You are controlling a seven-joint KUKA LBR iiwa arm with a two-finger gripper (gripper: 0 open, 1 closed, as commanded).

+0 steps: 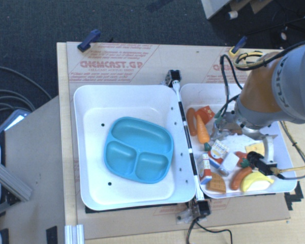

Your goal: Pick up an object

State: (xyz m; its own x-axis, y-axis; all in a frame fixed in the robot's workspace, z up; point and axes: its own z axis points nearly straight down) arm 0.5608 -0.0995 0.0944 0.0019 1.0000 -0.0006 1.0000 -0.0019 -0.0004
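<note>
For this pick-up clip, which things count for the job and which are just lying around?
Part of the job:
- arm's claw, low over the right bin
- toy food there: carrot, banana, hot dog, small carton

Lying about:
- blue divided plate in the left bin
- blue clamps on the board

Even, bright overhead lighting; mild glare on the white bins (91,105), soft shadows, and slight overall softness

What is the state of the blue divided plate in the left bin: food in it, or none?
None: the blue plate shows three bare compartments; the toy food lies in the right bin.
</note>
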